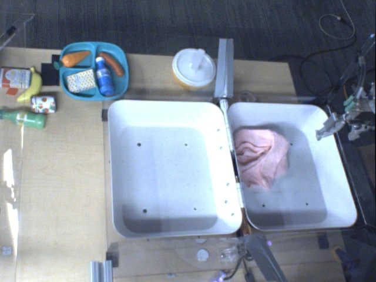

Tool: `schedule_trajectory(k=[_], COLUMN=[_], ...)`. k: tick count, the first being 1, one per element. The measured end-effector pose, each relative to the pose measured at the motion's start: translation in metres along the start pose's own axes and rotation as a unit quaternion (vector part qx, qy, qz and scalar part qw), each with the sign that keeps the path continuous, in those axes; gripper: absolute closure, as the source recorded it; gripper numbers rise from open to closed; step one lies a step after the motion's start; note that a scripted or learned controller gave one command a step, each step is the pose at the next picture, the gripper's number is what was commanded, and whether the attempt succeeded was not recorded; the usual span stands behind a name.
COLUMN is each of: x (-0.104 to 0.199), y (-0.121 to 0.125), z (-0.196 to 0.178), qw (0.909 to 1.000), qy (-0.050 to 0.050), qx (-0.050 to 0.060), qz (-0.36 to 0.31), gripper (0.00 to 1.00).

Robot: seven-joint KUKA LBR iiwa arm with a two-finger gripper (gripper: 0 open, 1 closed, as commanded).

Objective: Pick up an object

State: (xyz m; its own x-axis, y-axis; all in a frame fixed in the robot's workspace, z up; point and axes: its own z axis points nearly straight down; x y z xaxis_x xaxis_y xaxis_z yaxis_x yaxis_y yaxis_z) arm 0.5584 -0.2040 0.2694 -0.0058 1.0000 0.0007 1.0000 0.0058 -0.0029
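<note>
A crumpled pink cloth lies against the left wall of the right bin, while the gripper waits at the frame's right edge, jaw state impossible to tell. Soft folds beside the wall could slip a pinch.

A crumpled pink cloth lies bunched in the right bin, against its left wall, toward the far side.
</note>
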Motion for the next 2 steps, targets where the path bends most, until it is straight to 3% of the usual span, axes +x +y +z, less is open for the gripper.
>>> schedule_trajectory(k=[1,2], x=[0.000,0.038], y=[0.000,0.036], z=[0.000,0.097], qw=[1.0000,0.9969], qy=[0.000,0.000], qx=[0.000,-0.001], qz=[0.000,-0.078], gripper=[0.00,0.00])
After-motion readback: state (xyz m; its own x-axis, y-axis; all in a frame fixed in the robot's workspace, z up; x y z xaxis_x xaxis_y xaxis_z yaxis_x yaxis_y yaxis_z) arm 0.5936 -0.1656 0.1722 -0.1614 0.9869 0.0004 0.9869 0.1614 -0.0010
